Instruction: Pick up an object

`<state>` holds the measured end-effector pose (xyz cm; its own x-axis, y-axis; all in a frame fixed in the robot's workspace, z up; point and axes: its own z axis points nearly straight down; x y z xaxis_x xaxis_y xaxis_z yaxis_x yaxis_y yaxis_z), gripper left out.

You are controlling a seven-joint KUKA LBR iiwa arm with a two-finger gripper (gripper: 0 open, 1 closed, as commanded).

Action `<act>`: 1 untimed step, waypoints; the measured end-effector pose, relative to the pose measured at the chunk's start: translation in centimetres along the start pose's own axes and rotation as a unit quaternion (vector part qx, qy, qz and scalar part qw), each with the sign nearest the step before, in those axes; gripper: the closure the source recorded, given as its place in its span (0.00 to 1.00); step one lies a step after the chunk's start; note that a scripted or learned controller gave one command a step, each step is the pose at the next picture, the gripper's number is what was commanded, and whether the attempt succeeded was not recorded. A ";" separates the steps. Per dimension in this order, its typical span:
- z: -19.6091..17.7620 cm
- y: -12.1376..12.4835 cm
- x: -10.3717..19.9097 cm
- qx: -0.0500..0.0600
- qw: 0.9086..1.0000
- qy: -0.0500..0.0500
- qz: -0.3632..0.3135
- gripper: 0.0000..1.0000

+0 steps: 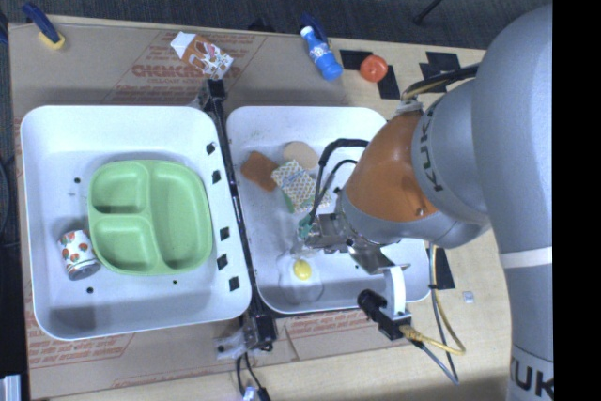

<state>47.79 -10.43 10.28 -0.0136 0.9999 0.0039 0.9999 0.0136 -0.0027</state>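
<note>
The hand [310, 244] is low in the right bin [376, 122], just above the yellow object [301, 270] lying near the front wall; its opening cannot be told, so no pick is confirmed and grasp and lift remain.

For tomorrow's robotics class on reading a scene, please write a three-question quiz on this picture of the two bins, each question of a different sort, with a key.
1. True or false: the green tray lies in the left bin.
2. Which lies outside both bins, on the bench? A. cup B. blue bottle C. brown piece
3. Fill in: the arm reaches over the ____ bin.

Key: 1 true; 2 B; 3 right.
</note>
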 end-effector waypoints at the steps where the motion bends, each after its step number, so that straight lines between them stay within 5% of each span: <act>1: -12.6 3.1 6.0 -0.002 1.000 -0.001 0.003 1.00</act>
<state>50.88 -4.45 22.93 -0.0072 1.0000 0.0010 1.0000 0.0072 0.0018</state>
